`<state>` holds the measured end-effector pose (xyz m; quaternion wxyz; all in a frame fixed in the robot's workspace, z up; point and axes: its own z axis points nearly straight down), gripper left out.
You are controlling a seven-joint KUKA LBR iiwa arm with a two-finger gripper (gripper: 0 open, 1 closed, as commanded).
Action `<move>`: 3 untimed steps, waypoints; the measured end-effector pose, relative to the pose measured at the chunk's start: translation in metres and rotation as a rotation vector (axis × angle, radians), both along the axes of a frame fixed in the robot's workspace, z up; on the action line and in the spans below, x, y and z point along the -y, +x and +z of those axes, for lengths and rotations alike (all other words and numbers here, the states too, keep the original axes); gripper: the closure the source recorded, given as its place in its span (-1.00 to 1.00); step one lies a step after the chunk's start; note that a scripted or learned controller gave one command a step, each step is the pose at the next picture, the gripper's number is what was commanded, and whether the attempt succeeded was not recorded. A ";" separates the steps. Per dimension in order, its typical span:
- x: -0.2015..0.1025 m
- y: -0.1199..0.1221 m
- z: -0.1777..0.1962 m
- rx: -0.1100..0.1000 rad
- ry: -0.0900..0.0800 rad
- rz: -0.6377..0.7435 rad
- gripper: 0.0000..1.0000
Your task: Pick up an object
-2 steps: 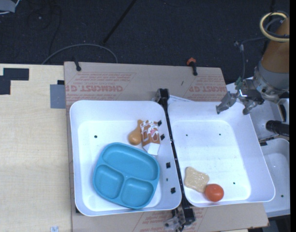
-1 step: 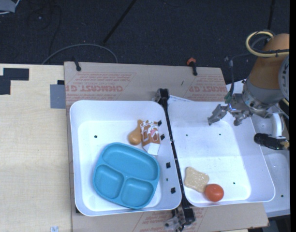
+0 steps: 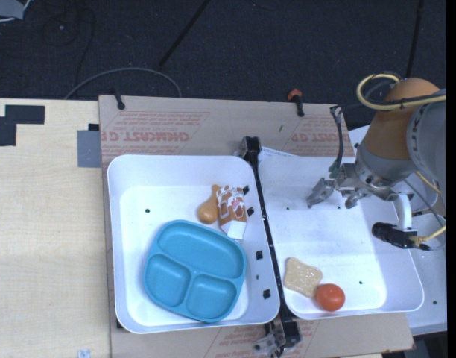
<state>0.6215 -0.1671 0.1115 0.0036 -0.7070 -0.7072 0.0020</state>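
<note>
In the right bin (image 3: 377, 304), near its front edge, lie a pale slice of toast (image 3: 301, 276) and a red tomato (image 3: 330, 297), touching each other. My gripper (image 3: 337, 196) hangs over the back half of the same bin, well behind both and apart from them. Its two grey fingers are spread open with nothing between them. The left bin (image 3: 127, 200) holds a blue divided plate (image 3: 194, 270). Behind the plate sit an orange-brown toy food piece (image 3: 207, 210) and a red-and-white patterned packet (image 3: 232, 203).
A black divider (image 3: 261, 230) runs between the two bins. The grey arm with its orange band (image 3: 407, 99) comes in from the right, over the right bin's far corner. Cables (image 3: 403, 233) hang near the wrist. Cardboard (image 3: 183, 129) lies under the bins.
</note>
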 end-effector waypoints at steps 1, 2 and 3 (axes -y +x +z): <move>-0.001 0.000 -0.025 0.003 -0.001 -0.001 -1.00; -0.001 0.000 -0.014 0.003 -0.001 -0.001 1.00; 0.000 -0.002 0.049 0.011 -0.003 -0.002 1.00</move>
